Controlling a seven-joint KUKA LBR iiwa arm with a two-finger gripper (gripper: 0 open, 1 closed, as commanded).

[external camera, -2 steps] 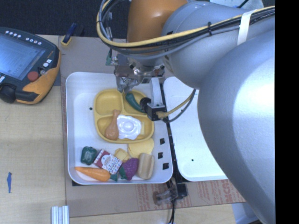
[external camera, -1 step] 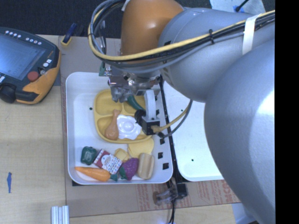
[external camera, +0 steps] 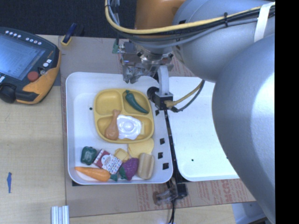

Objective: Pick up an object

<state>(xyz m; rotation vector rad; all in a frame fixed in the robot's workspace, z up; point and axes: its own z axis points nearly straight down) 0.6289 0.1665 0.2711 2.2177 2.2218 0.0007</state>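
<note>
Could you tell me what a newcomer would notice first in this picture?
Probably the huge grey arm filling the right side, its gripper hanging over the far edge of the left bin. Next, the yellow divided plate there, bearing a green pepper, drumstick and fried egg.

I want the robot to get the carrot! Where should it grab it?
Probably around the thick orange middle of the carrot, coming straight down. It lies flat along the left bin's front wall, so the fingers should close across its narrow width, clear of the wall.
</note>
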